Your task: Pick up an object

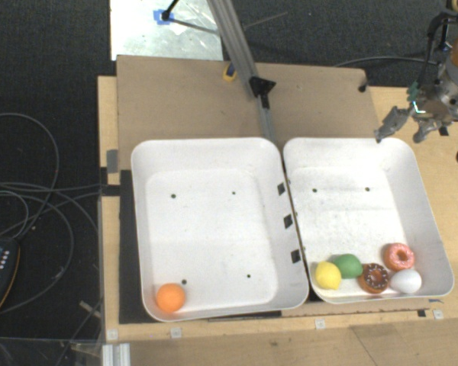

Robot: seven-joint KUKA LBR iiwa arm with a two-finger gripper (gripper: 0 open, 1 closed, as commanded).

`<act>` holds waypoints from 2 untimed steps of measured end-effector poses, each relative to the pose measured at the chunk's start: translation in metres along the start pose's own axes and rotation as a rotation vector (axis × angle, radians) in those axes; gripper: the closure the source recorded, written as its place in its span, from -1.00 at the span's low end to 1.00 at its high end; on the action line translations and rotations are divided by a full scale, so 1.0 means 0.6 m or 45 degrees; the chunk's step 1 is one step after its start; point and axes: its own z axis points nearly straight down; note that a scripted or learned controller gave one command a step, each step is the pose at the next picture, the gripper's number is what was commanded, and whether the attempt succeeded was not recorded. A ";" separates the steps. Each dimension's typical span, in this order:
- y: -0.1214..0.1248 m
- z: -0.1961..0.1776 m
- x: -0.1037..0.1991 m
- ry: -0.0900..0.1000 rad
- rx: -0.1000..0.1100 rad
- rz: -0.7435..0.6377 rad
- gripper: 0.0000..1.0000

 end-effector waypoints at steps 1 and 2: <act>0.001 -0.004 0.000 -0.002 -0.004 -0.003 -1.00; 0.010 0.094 -0.009 -0.001 0.000 0.003 -1.00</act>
